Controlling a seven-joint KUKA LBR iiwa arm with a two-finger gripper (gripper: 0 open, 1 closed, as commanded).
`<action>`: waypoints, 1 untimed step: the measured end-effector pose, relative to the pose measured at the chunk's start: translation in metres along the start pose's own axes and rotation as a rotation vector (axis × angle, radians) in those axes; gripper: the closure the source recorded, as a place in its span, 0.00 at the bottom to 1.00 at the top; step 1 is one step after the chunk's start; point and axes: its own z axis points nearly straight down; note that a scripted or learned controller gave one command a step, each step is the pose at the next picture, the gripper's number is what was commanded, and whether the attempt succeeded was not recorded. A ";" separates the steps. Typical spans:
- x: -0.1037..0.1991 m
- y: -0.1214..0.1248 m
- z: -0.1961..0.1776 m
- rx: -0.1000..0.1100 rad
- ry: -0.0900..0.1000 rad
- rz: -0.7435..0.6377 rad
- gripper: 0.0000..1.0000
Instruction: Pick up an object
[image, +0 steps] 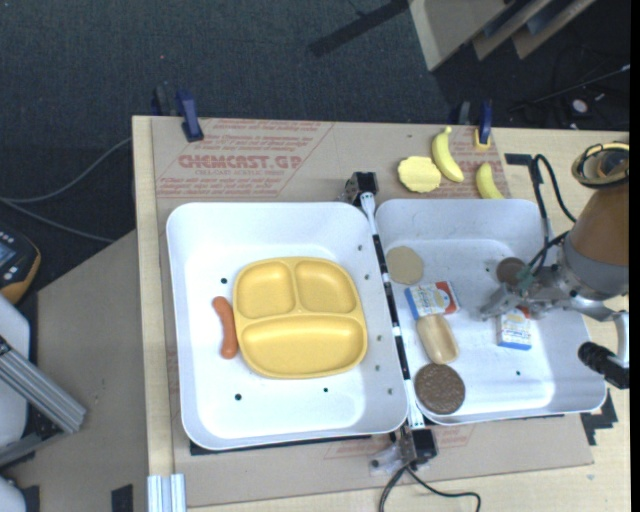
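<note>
Low over the right bin hangs the gripper, coming in from the right on the grey arm with its orange band. Its dark fingers stand apart, and nothing is seen between them. Just under and beside the gripper lies a small white and blue packet, flat on the bin floor; the gripper tip is near or touching its top edge, I cannot tell which. A small brown round piece lies close behind the gripper.

Further left in the same bin there is a white card with red and blue print, and touching its lower side a tan bun-shaped piece. Below that sits a dark brown disc, near the front wall. A pale beige disc lies near the left wall of this bin. The print on the card and on the packet is too small to read.

The left bin holds a yellow divided plate with three compartments, and a sausage lies just beside its left edge.

Behind the right bin, on the bench, lie two bananas and a yellow flat piece. On the bench surface red writing reads "CHEMCAST GP". Blue clamps hold the back edge.
</note>
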 end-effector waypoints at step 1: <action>0.000 0.002 -0.010 -0.005 -0.002 0.000 1.00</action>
